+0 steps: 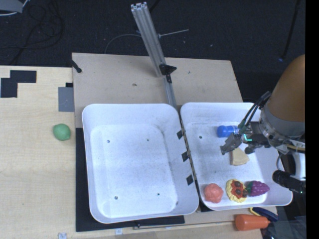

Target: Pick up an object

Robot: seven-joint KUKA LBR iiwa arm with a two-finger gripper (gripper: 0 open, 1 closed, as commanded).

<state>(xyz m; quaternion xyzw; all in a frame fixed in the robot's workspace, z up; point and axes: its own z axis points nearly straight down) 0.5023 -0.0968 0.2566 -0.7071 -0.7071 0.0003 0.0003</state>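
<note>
My gripper (240, 146) hangs over the middle of the right bin (209, 114), its fingers spread open. A tan wedge-shaped piece (239, 158) lies on the bin floor just below and between the fingertips; I cannot tell if they touch it. A small blue object (226, 131) sits just left of the gripper. Along the bin's front edge lie a red-orange ball (213, 192), a yellow and red toy (236, 190) and a purple bunch of grapes (258, 187).
The left bin (94, 114) stands beside the right one, with black clips (185, 156) on the shared rim. A green ball (62, 132) rests on the bench far left. An orange toy (250, 222) lies outside the right bin's front. A metal rail (150, 36) slants behind the bins.
</note>
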